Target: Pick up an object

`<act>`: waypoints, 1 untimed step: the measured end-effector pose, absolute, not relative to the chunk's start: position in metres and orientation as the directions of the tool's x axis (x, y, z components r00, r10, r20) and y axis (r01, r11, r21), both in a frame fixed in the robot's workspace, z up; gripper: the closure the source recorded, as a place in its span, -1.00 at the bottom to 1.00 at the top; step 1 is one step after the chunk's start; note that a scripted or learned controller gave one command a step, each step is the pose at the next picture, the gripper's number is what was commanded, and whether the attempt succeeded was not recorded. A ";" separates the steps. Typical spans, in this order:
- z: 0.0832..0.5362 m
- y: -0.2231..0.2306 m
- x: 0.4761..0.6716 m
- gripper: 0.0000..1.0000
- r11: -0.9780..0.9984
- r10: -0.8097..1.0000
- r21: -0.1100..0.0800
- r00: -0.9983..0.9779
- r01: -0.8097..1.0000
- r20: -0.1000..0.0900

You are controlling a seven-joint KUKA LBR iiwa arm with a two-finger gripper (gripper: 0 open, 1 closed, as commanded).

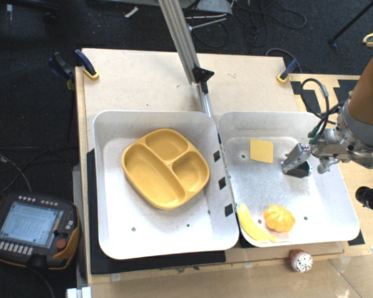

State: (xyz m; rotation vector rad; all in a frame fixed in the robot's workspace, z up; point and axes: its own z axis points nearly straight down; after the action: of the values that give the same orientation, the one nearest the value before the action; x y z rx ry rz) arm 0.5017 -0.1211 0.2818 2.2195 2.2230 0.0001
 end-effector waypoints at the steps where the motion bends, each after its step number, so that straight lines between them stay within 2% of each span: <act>1: 0.282 -0.121 0.502 -1.00 0.001 1.000 0.000 -0.001 1.000 0.000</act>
State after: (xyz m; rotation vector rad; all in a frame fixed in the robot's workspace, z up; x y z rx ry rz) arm 0.5017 -0.1212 0.2819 2.2202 2.2221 0.0000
